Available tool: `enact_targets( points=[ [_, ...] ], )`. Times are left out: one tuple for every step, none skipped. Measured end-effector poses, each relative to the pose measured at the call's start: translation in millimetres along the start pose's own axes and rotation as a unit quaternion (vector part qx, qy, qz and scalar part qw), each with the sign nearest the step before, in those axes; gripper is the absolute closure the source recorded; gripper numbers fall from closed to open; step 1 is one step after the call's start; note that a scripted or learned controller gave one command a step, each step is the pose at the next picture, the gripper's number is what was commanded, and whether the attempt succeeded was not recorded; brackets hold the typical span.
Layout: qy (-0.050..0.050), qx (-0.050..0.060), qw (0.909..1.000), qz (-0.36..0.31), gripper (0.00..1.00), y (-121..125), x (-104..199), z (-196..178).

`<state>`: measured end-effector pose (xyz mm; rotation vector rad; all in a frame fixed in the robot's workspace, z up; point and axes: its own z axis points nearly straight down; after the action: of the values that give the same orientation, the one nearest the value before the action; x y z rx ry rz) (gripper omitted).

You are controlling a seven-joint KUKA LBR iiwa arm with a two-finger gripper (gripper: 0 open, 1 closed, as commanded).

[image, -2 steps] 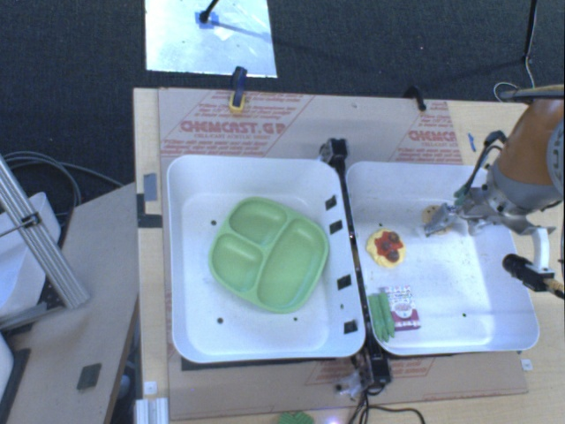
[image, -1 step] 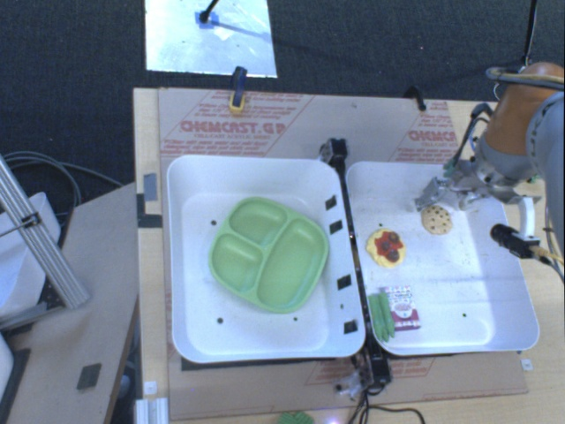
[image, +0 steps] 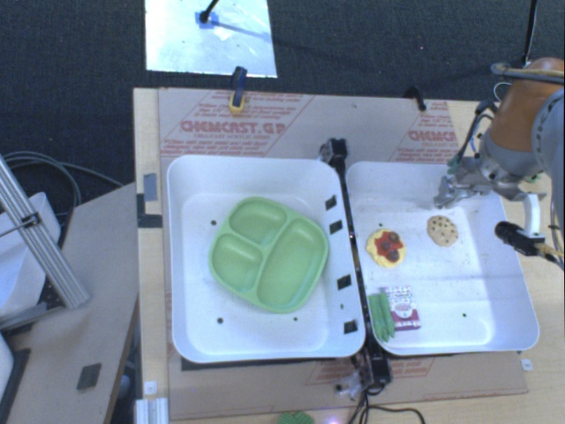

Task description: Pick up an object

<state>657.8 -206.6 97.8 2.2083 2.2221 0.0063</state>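
Gripper [image: 446, 193]: above right white bin [image: 494, 329], rear area; finger state cannot be determined.
Round brown cookie [image: 442, 230]: on bin floor, just in front of gripper.
Small pizza toy [image: 387, 246]: left of cookie.
Green divided plate [image: 268, 253]: left bin.

This looks like a robotics lab: a plywood bench [image: 150, 263] covered by a paper-masked acrylic sheet [image: 265, 122] carries two shallow white plastic bins [image: 190, 343] clipped side by side, over dark carpet [image: 71, 60]. Loose black cables [image: 53, 162], an aluminium extrusion strut [image: 40, 241] and a grey-and-orange industrial robot arm [image: 521, 122] surround it.
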Motion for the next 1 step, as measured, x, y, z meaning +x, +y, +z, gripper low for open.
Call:
enact_targets(
  points=[
    [0.000,0.001,1.0000,-0.001,0.00,-0.3,0.2,0.7]
  ],
)
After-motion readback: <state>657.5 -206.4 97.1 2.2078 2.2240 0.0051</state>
